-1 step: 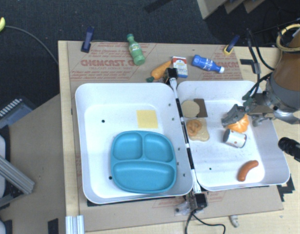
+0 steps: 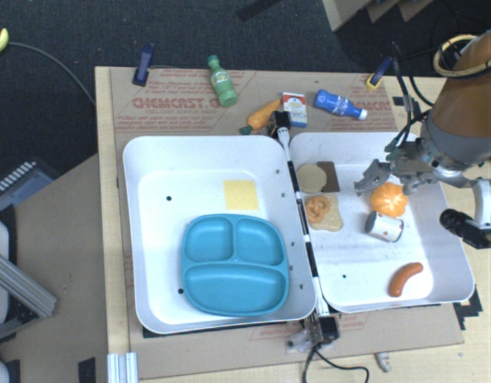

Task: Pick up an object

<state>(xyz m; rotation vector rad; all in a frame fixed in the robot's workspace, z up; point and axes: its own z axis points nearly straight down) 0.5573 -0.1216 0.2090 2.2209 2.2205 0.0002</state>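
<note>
Orange [image 2: 389, 200] lies in the right bin [image 2: 445, 282], in its upper right part, and we find the tool [image 2: 395, 174] directly above it, at its upper edge. We see grey fingers [image 2: 371, 175] spread to either side of the fruit's top, but we cannot tell how far they are open, nor whether they have hold of anything. The arm [image 2: 462, 110] enters from the right, its orange band showing above the wrist.

Just below the orange, touching or nearly so, lies a small white and grey can [image 2: 384, 227] on its side. A sausage [image 2: 405, 278] lies lower in the same bin, apart from both. Toward the bin's left wall we note a bread slice [image 2: 322, 211] with a pretzel-like piece on it, and above it a brown disc [image 2: 313, 178] against a dark square.

The left bin [image 2: 149, 214] holds a blue tray [image 2: 234, 264] with three compartments and a yellow square [image 2: 241, 195] above it.

On the surface [image 2: 181, 94] behind the bins we read "CHEMCAST" printed in red, repeated at the right and at the front edge; the smaller lines are illegible. A green bottle [image 2: 223, 81], a carrot [image 2: 263, 115], a small carton [image 2: 294, 108] and a blue bottle [image 2: 339, 104] lie there; their labels cannot be read.
</note>
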